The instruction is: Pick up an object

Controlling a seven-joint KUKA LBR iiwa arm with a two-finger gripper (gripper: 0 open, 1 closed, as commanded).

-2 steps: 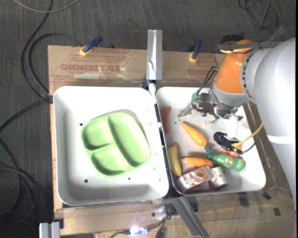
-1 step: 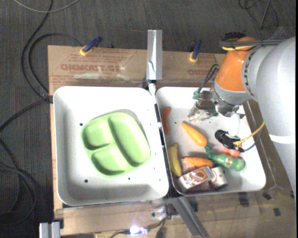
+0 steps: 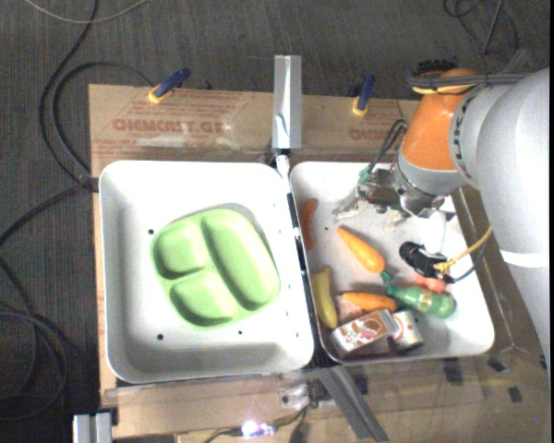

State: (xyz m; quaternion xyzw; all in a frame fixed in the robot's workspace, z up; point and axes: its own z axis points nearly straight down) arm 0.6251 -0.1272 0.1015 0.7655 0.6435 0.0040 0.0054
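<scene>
Left bin [image 3: 129,192]: one green tray [image 3: 217,266]

Dark carpet [image 3: 212,17] with loose cables [image 3: 60,72]

Left bin [image 3: 120,340]: plain white.
Divided plate [image 3: 217,266]: pale lime green, no pattern.
Right bin [image 3: 471,335]: white.
Upper carrot [image 3: 362,249]: bright orange.
Lower carrot [image 3: 367,301]: orange.
Banana-shaped piece [image 3: 324,298]: dull yellow.
Small carton [image 3: 365,330]: red and white, dark print too small to read.
Bottle-shaped toy [image 3: 427,301]: green, reddish-orange at one end.
Slim piece [image 3: 307,221] at right bin's wall: orange-red.
Arm [image 3: 526,155]: grey, with orange band [image 3: 434,141].
Board [image 3: 175,123] under bins: tan, faded red lettering.
Left clamp [image 3: 169,84] and right clamp [image 3: 362,93]: blue with yellow.
Floor [image 3: 37,247]: dark grey.
</scene>
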